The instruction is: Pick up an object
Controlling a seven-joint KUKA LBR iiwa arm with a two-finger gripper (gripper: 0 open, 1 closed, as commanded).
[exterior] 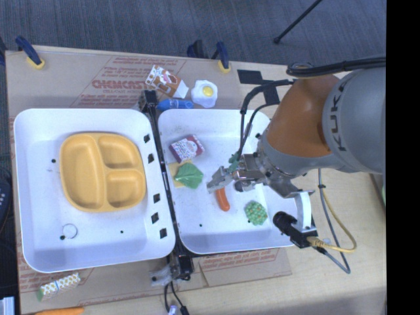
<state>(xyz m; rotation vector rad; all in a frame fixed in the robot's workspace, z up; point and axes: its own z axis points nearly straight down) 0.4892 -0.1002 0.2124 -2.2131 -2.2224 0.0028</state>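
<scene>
Right of centre, the grey arm reaches in from the right edge, its gripper low over the right bin, directly above the upper end of an orange carrot; whether it is wide, narrow or holding anything cannot be told. The carrot, probably the target, lies mid-bin with bare white floor below and to its left, giving room to descend. A green leaf sits just left of the gripper, a red packet above that, and a green lump lower right, near the bin's right wall. At left, the left bin holds a yellow tray, well apart from the work.
</scene>
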